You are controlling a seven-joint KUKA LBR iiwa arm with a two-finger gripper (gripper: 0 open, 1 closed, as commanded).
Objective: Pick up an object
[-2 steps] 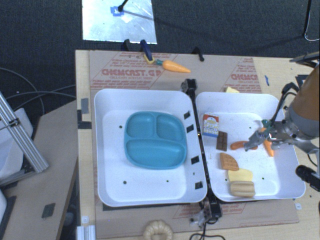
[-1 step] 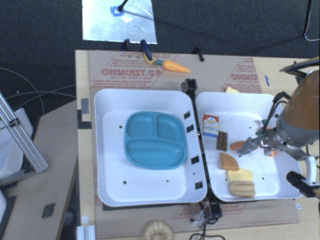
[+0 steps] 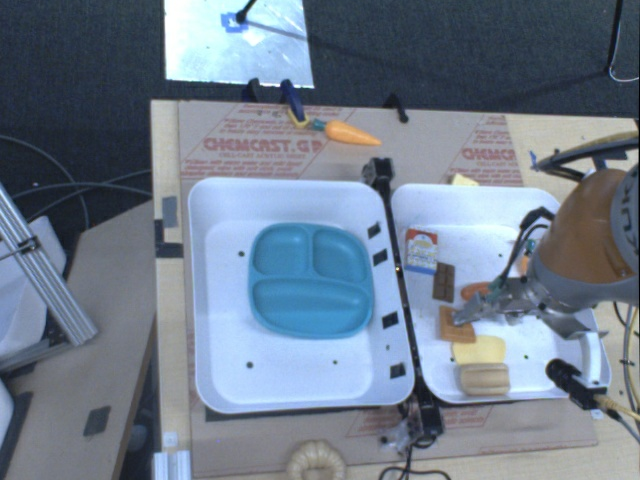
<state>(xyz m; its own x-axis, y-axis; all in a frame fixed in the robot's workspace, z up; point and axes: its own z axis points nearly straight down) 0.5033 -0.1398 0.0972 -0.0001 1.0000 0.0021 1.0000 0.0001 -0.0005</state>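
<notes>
Seen from above at a slant, the bench (image 3: 250, 133) bears two shallow white bins side by side. The left bin (image 3: 215, 268) holds a blue divided plate (image 3: 308, 280) lying flat near its middle, with three compartments showing. The right bin (image 3: 560, 378) holds the small things: a little carton with a red and white face (image 3: 421, 250) near its left wall, a dark brown bar (image 3: 444, 281) just below it, a tan cracker-like square (image 3: 456, 325) lower still, a pale yellow cheese-like slab (image 3: 479, 349) touching that square's lower edge, and a bread-coloured loaf piece (image 3: 483, 378) at the bin's near rim. A small orange-red piece (image 3: 476, 291) lies just beside the brown bar, by the gripper. The arm (image 3: 590, 243) reaches in from the right, its orange band broad above the grey wrist, and the gripper (image 3: 470, 311) hangs low over the right bin, pointing left toward the cracker-like square and the brown bar. Whether its tips are apart or together cannot be told here, and no object is seen between them. Beyond the bins, on the bench's far side, a toy carrot (image 3: 345, 132) lies on the printed board, with a pale yellow scrap (image 3: 462, 180) at the right bin's far rim.
</notes>
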